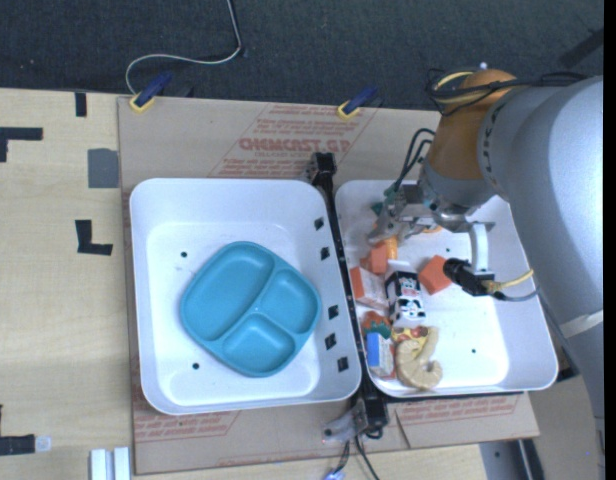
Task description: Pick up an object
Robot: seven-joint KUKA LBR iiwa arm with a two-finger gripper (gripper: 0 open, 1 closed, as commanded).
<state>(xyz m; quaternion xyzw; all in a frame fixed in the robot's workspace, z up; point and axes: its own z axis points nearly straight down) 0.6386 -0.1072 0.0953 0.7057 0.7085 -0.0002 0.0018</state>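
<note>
**Reaching into the right bin, grasp state unreadable**

Hanging low at about 11 o'clock inside the right bin [510, 366], the gripper [396, 226] sits at the end of the grey arm with its orange band [464, 138]. Cables and the wrist body cover the tip, so I cannot tell whether the tool is spread, pressed together, or pinching anything. Nothing can be seen held in it.

The candidates for picking are crowded along the bin's 9 o'clock side, against the wall shared with the left bin [148, 218]. An orange piece [378, 257] lies just beside the gripper, at its 7 o'clock. An orange block [434, 274] lies towards the bin's middle. A small black-and-white item [407, 299] lies below them, and at 7 o'clock in the bin are a blue item [374, 348] and a tan curved piece [421, 364], touching or nearly so.

These look like small, light toy pieces, probably stiff plastic or foam, and not fragile. Smooth faces may slip, and the crowding means a neighbour could get nudged. The orange block seems the best choice: it stands a little apart and could be taken across its flat opposite sides. The tan piece would be better gripped across the narrow part of its curve.

The left bin holds a blue divided plate [250, 308], well apart from the work.
</note>
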